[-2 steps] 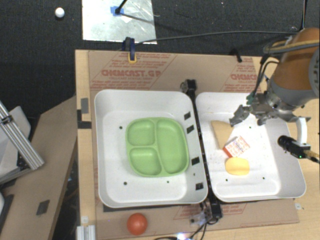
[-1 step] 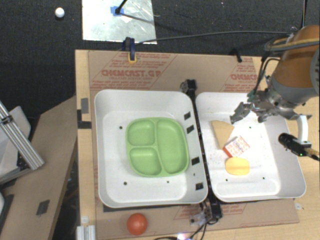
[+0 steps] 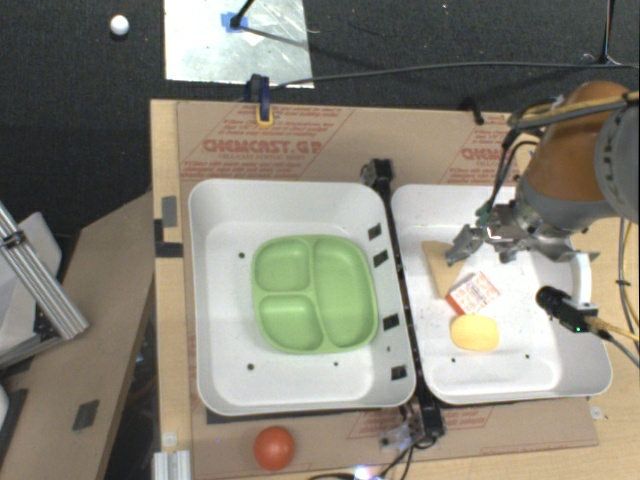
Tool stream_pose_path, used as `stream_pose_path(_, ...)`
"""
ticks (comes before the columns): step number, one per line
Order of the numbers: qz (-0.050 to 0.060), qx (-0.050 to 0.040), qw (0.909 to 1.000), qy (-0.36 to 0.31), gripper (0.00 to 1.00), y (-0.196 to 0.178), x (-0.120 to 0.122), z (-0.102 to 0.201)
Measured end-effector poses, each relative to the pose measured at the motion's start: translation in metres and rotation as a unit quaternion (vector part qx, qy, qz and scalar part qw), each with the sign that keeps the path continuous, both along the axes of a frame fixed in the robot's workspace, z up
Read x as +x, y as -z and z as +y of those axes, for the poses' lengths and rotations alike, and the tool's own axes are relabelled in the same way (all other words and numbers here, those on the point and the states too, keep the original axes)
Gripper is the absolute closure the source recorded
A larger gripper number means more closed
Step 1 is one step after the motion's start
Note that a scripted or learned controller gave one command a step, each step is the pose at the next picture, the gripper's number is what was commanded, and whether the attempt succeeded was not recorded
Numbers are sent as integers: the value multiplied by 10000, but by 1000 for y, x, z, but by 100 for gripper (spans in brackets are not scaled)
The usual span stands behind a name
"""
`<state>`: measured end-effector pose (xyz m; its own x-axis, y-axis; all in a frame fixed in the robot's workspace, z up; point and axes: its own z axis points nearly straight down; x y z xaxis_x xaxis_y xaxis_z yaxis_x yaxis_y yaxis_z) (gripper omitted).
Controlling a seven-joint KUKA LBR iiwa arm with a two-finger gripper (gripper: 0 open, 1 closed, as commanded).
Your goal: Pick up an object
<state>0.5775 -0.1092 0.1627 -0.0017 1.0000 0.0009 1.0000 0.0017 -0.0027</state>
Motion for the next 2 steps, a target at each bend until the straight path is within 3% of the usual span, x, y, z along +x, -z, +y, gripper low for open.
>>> stream_pose_path(1,1,-1,10000,3,0,62,5,0)
stream_pose_path(2,-20,-6,10000,4,0,78,6,0)
